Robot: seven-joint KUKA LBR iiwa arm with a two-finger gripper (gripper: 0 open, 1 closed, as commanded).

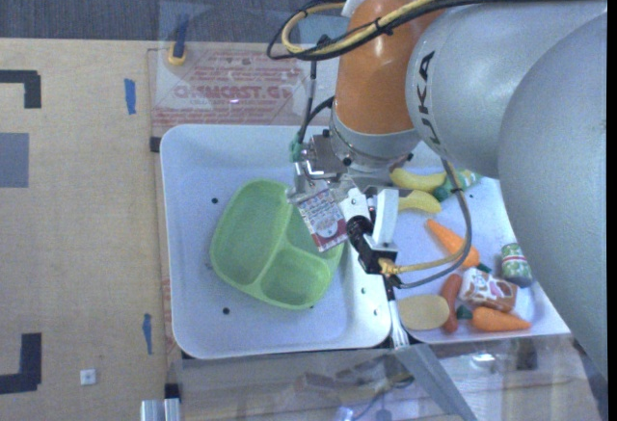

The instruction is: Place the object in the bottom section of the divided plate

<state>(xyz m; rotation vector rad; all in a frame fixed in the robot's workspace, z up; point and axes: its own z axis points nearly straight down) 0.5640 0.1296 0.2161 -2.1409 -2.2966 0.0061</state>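
Plate: I see the green divided plate (270, 246) lying in the left bin (188, 217), tilted, its sections bare.
End effector: the end effector (323, 202) hangs over the plate's right edge; I cannot tell its state, as the wrist hides it.
Object: I cannot pick out a carried object; toy food, such as a carrot (445, 236) and bananas (421, 181), lies in the right bin (482, 332).
Risk: a release here may land on the rim or the wrong section.
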